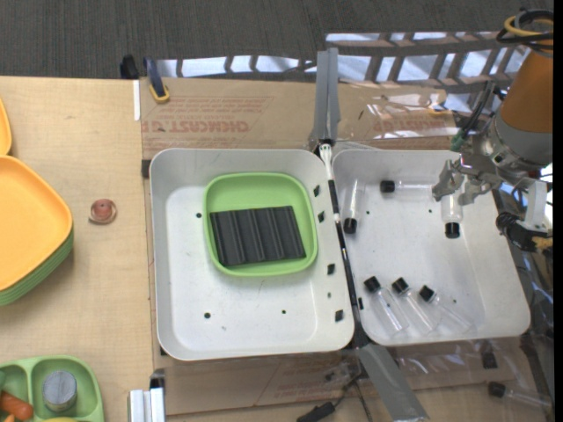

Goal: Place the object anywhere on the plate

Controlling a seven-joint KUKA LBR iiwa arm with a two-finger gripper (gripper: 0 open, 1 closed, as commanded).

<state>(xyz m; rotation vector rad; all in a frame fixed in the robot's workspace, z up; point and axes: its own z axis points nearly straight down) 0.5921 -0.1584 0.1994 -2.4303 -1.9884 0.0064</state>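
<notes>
A green plate (pixel 259 191) lies in the left bin (pixel 176 306) with a dark ridged pad (pixel 256 235) on it. The gripper (pixel 459 188) hangs over the upper right part of the right bin (pixel 493 310), far to the right of the plate. It is shut on a clear tube (pixel 451 211) that points down, black cap at the bottom, just above the bin floor. Several more clear black-capped tubes lie loose in the right bin: one near the back (pixel 403 185), one by the left wall (pixel 349 207) and three along the front (pixel 405 304).
Stacked orange plates (pixel 26 227) sit on the wooden bench at far left, with a small red knob (pixel 103 209) beside them. A green compartment tray (pixel 44 392) is at the bottom left. A metal divider (pixel 327 95) stands between the bins at the back.
</notes>
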